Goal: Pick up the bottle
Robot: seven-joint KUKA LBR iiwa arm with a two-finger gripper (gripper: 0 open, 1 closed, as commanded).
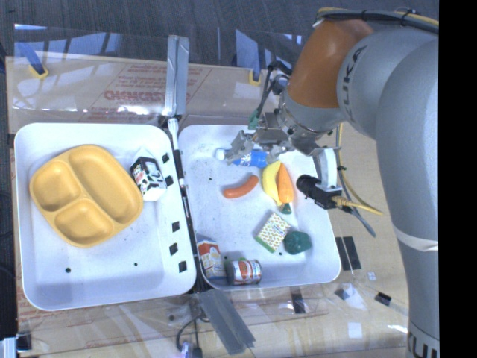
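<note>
The bottle [255,158] lies on its side at the back of the right bin [322,273]. It is small and clear, with a blue label and a white cap pointing left. My gripper [252,146] hangs right over it, down at the bottle's level, and its metal parts cover the bottle's upper side. The grey arm with its orange band reaches in from the right above the bin's back right corner.
Near the bottle lie a red sausage [240,188] and a yellow and orange fruit piece [277,183]. Further front are a checked packet [273,232], a dark green lump [297,242] and two cans [243,271]. The left bin [30,289] holds a yellow divided plate [86,194] and a small carton [149,174].
</note>
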